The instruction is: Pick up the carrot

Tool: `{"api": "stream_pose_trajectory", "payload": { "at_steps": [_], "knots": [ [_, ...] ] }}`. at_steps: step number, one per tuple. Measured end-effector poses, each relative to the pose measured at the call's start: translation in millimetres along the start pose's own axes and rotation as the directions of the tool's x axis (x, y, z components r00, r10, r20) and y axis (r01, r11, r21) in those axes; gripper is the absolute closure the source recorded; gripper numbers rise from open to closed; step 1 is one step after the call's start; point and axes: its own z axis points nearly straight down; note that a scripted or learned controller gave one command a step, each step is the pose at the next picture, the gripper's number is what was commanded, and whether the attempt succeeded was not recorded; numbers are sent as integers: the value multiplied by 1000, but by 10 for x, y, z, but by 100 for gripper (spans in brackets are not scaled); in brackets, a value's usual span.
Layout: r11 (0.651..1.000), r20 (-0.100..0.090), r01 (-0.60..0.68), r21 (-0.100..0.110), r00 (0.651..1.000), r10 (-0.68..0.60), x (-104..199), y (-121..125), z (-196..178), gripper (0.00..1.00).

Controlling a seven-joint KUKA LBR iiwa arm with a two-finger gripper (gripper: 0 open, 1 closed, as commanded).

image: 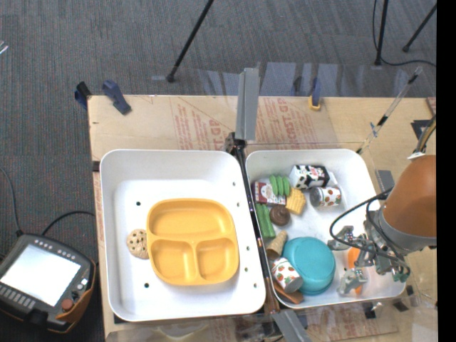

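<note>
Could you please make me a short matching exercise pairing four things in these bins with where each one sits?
Things:
1. cookie
2. yellow divided plate
3. teal bowl
4. carrot

Places:
A. middle of the left bin
B. right bin, near edge, left of the gripper
C. left bin, against the plate's left rim
D. right bin, beneath the gripper

Pairs: 1-C, 2-A, 3-B, 4-D

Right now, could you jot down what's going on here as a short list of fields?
left bin: yellow divided plate, cookie beside it
right bin: teal bowl, toy foods, small cartons
carrot: near the right bin's right wall
gripper: low over the carrot
grasp: cannot tell
arm: reaching in from the right
</note>
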Motion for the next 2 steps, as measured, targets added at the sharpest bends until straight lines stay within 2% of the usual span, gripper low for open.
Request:
{"api": "stream_pose_trajectory", "payload": {
  "at_steps": [1, 2],
  "knots": [
    [1000, 4, 8, 0, 1000, -8, -27, 28, -104, 100],
    [996, 10, 89, 4, 996, -89, -28, -205, -1056, 100]
  ]
}}
